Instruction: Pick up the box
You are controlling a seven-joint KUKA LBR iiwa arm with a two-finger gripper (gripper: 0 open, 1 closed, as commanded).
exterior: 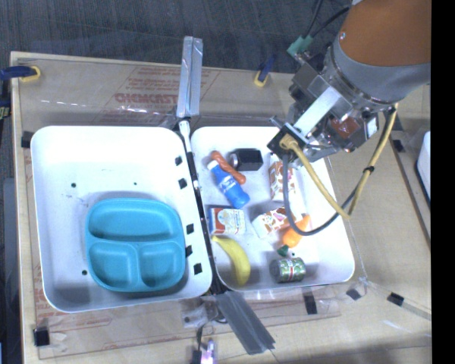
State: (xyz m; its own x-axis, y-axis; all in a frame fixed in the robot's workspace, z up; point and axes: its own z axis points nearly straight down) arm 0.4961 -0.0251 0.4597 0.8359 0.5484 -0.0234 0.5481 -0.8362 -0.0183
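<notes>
The box [229, 221] is a small red and white carton lying flat in the right bin [341, 237], near its left wall and just above a banana [236, 258]. My gripper [340, 130] hangs over the bin's far right corner, well up and to the right of the box and apart from it. The wrist hides most of the gripper, and nothing shows held in it.
The right bin also holds a blue bottle [229, 180], a small black object [246, 158], a striped packet [279, 180], a wrapped snack [271, 222], an orange piece [292, 233] and a green can [289, 269]. A blue divided tray [136, 243] lies in the left bin [68, 165].
</notes>
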